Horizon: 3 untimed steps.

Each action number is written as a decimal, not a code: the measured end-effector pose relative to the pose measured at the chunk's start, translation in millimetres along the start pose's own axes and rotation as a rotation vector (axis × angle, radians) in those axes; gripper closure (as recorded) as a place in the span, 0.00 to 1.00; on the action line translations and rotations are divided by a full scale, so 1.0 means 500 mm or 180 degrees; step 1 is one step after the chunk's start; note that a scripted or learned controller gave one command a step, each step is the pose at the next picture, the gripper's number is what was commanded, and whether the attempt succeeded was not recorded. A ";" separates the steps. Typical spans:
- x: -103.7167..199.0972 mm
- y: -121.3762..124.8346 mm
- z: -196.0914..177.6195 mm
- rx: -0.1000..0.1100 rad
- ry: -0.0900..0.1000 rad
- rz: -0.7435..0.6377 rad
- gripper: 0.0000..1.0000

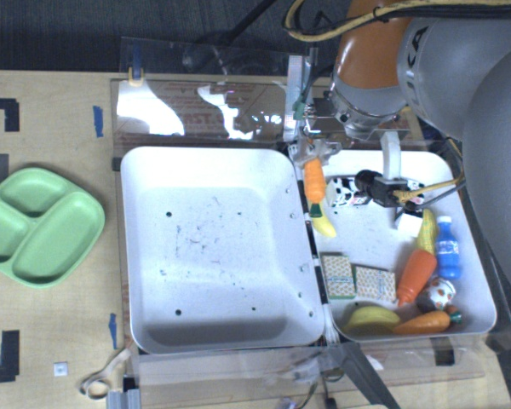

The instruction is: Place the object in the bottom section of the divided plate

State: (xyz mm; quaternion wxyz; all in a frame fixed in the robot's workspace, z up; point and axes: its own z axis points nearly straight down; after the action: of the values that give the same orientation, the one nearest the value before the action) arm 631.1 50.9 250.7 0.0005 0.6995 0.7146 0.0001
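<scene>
The green divided plate [41,226] lies on the bench at the far left, outside both bins, with two small sections at its top and one large section at its bottom right. My gripper [312,152] hangs over the top of the rim between the two bins. It is shut on the upper end of an orange toy carrot [313,182], which hangs down along that rim. A yellow piece [323,225] sits just below the carrot's lower end. The plate is far to the left of the gripper.
The left bin [213,245] lies between the gripper and the plate. The right bin [473,313] holds several toys: a black-and-white cow [349,192], a blue bottle [447,250], another carrot [416,275], crackers [339,276] and a yellow fruit [370,316].
</scene>
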 end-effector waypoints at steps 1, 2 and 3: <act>0.092 -0.133 0.287 0.0007 0.0005 -0.0367 1.00; 0.234 -0.013 0.324 -0.0024 0.0008 -0.0458 1.00; 0.175 -0.055 0.204 0.0007 -0.0001 0.1144 1.00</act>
State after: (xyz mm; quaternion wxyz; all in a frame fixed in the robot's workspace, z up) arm 601.6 137.9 148.7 -0.0002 0.8160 0.5781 -0.0006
